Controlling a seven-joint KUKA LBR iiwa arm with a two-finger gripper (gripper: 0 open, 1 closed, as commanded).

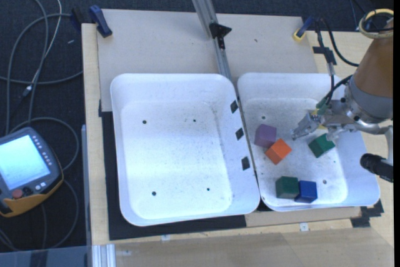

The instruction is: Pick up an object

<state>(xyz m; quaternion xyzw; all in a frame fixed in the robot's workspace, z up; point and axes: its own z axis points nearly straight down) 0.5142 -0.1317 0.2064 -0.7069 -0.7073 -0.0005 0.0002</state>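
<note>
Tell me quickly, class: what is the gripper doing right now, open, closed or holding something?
Gripper: over the right bin, beside the green block; open or closed cannot be told, and nothing shows between its fingers.

No legible txt, labels or nos.; pendant screen (pixel 22 159) lit but unreadable.

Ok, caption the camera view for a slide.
Gripper over right bin beside purple, orange and green blocks.
</note>
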